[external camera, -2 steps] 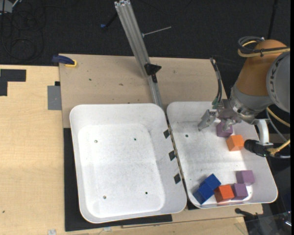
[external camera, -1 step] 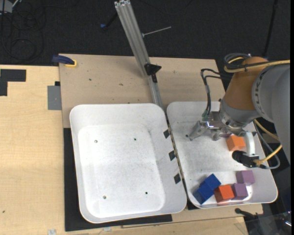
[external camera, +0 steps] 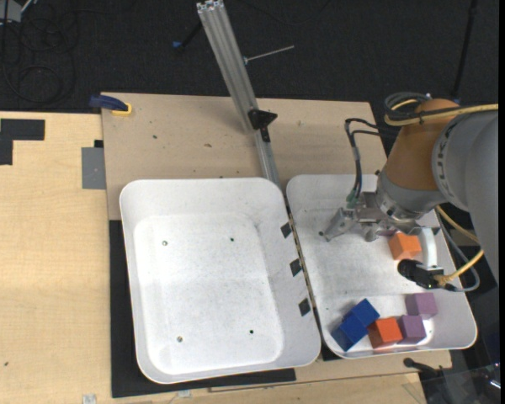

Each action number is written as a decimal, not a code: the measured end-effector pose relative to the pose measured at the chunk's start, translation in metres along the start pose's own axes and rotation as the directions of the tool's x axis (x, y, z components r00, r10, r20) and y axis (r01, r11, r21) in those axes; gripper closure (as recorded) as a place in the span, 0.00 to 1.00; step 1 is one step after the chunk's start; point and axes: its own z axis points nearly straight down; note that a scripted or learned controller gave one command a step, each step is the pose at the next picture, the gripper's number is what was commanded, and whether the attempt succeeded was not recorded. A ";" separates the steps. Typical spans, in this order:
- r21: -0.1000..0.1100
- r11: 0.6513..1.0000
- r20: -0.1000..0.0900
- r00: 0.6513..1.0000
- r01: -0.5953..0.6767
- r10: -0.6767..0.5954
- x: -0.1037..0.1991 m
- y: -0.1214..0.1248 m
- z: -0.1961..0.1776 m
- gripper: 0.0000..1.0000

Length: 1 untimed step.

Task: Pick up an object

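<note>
From my remote seat: the arm (external camera: 442, 154) reaches in from the right and hangs over the right bin (external camera: 337, 200), wrist bent down, with the claw (external camera: 366, 221) low above the bin's upper middle floor. I cannot tell how far the claw is spread, nor whether it has hold of anything; its metal parts blur into the wrist from this slant. Candidate objects all sit in that right bin: an orange block (external camera: 406, 245) just beside the claw on its near-right side, partly tucked under the wrist, then a cluster along the bin's lower edge, with a blue block (external camera: 356, 323), a second orange block (external camera: 387, 332), and two purple blocks (external camera: 421, 304) (external camera: 413, 328) packed close together. My judgement is the pieces have gathered against the lower wall, which makes them awkward to pinch. The lone orange block looks the easier target. The left bin (external camera: 151, 200) shares the counter (external camera: 185, 137).
</note>
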 end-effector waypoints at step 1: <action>0.001 1.000 -0.001 1.000 -0.005 0.005 -0.001 0.000 -0.010 1.00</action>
